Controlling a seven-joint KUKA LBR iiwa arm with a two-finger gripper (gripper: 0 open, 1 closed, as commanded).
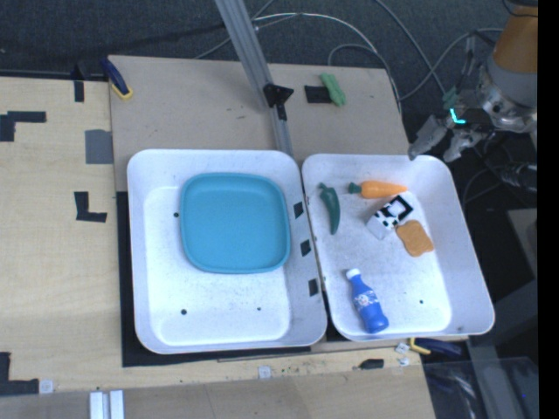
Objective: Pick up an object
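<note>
Gripper (441, 140) hangs off the far right corner of the right bin (463, 234), just outside its rim. Two fingers splayed apart, nothing between them. A small green light glows just above the fingers.

All graspable items lie in the right bin, below and to the left of the gripper:
- Carrot (382, 188), nearest the gripper, lying flat by the bin's far rim.
- White block with black-and-white pattern (390, 214), just below the carrot, touching or nearly touching it.
- Tan, bread-like piece (415, 237), just beside that block on its lower right.
- Dark green pepper-shaped item (330, 206), further left, near the wall between the bins.
- Blue bottle with white cap (366, 300), farthest from the gripper, toward the near rim.

Left bin (144, 260), well away from the gripper, holds a blue square plate (234, 222).
</note>
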